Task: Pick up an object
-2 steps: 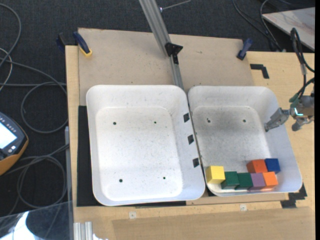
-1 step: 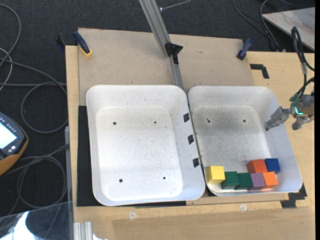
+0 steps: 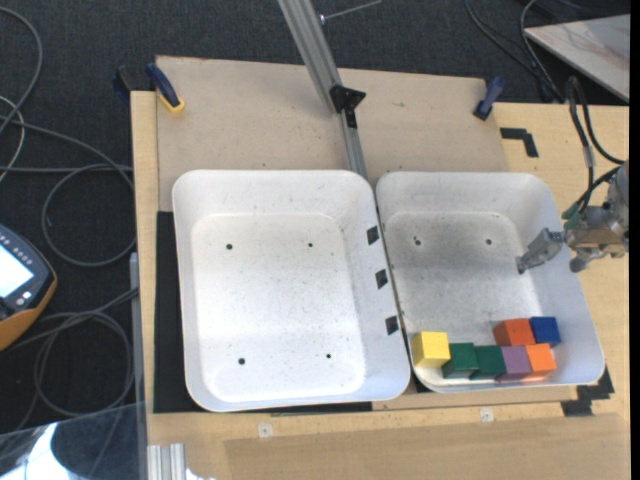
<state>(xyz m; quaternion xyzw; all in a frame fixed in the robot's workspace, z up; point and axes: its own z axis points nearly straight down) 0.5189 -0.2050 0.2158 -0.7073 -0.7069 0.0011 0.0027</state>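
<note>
Blocks (image 3: 490, 353) cluster in right bin's (image 3: 462, 196) near corner.

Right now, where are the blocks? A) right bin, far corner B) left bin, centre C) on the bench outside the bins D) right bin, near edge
D: the blocks sit clustered along the near edge of the right bin, while the gripper is at its right rim.

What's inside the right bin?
The right bin holds blocks along its near edge: yellow block, two green blocks, purple block, two orange blocks, blue block. Anything beneath them is covered.
</note>
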